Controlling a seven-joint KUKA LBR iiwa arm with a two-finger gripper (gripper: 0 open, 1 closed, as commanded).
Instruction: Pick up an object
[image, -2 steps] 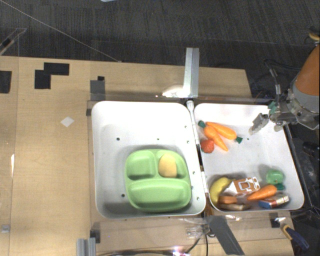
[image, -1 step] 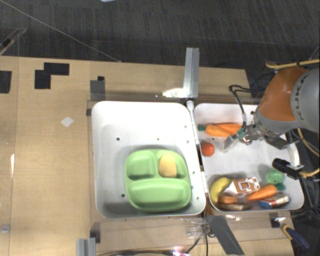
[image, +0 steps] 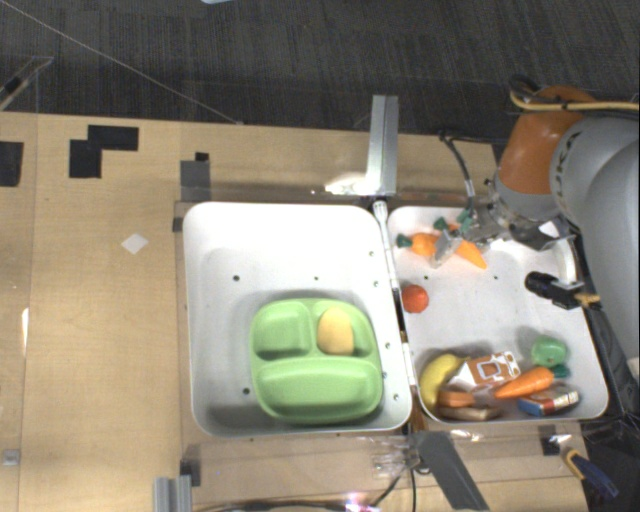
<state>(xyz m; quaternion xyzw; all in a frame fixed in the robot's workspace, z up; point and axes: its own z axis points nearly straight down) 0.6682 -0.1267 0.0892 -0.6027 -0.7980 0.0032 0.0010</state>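
Beside claw (image: 452, 243): two carrots (image: 470, 253); one tomato (image: 415, 297)

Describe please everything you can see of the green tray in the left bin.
The green tray is a light green, smooth divided plate that looks like plastic, with rounded corners. It has three compartments: two small ones at the far side and one wide one at the near side. It lies flat on the floor of the left bin, toward the near right corner. A yellow lemon-like piece sits in the far right compartment; the other two hold nothing.
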